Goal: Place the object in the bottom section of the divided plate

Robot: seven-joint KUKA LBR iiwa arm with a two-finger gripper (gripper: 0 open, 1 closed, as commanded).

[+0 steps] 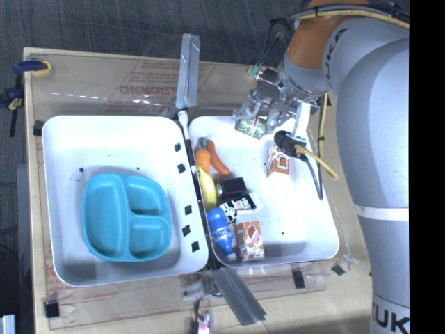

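The blue divided plate (127, 216) lies in the left white bin (62, 145), with one long section on its left and two smaller ones on its right. My gripper (256, 120) hangs over the far edge of the right bin (313, 221), well away from the plate. It is shut on a small green and white packet (249, 126) that shows between its fingertips. The grey arm with its orange band (313, 47) comes in from the right.
In the right bin lie a carrot (208, 157), a banana (207, 186), a black box (233, 186), a blue bottle (220, 232), a brown carton (249, 241) and a small brown and white carton (278, 164). A ridge (188, 186) separates the bins.
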